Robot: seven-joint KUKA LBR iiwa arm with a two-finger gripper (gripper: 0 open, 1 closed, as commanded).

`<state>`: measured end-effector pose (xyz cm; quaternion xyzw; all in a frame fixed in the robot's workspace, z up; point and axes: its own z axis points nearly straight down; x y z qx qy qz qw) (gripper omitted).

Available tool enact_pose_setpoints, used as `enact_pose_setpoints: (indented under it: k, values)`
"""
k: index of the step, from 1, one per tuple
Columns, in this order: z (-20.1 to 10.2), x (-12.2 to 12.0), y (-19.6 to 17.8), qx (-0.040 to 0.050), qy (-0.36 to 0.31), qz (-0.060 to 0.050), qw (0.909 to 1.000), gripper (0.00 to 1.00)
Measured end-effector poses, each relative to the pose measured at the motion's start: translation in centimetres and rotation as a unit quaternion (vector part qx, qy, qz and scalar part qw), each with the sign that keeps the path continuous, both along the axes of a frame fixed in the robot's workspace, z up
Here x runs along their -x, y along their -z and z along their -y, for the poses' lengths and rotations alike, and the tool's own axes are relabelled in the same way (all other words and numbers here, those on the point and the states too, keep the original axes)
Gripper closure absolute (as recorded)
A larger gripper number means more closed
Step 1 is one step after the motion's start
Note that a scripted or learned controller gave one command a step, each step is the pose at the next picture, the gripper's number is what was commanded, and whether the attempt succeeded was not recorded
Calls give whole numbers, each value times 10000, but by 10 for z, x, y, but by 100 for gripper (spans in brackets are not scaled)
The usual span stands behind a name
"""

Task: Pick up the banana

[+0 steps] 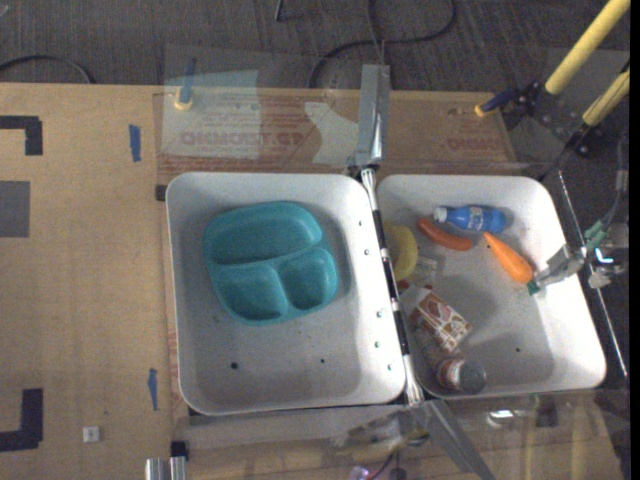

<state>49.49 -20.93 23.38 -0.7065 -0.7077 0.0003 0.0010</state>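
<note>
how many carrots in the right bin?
2. One carrot lies near the far wall, just under the blue bottle. The other carrot sits right of it, toward the bin's right side. Clutter at the left wall could hide more.

We look down from above the bench (80,268) at a slant, far enough off to take in both white bins: the left bin (190,368) toward nine o'clock, the right bin (570,348) toward three. Floor and cables (410,8) lie at twelve, the far side.
</note>
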Motion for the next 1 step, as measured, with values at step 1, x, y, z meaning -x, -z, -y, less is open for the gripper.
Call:
enact_pose_setpoints:
  k: [1]
  values:
    - [-57, -21, 75, 0, -840, 10, 9965, 0]
